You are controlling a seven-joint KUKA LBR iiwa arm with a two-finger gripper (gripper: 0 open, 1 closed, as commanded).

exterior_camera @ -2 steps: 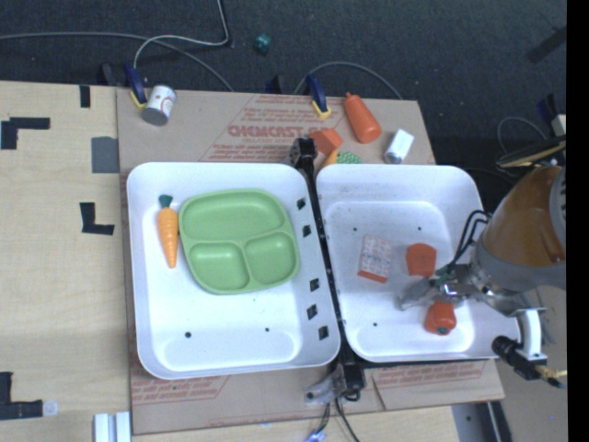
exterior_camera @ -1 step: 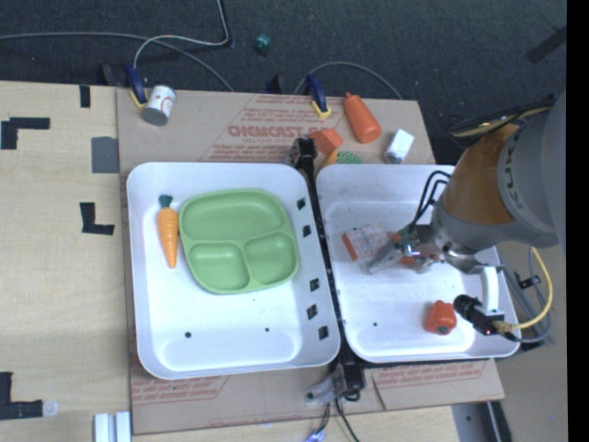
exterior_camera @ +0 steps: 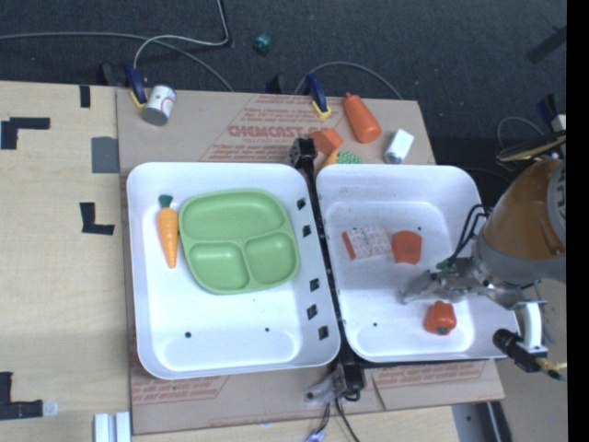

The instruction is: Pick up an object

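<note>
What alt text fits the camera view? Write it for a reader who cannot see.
The gripper reaches into the right bin near a red-orange object, an orange block and a small packet. The left bin holds a green divided plate beside a toy carrot.

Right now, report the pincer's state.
Pincer: low in the right bin, fingers spread open, nothing between them; the red object lies just beside it.

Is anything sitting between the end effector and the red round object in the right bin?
Nothing visible. The end effector sits low in the right bin, and the red round object lies just beside it on bare white floor. The orange block and the red-and-white packet lie farther up, off that line.
</note>
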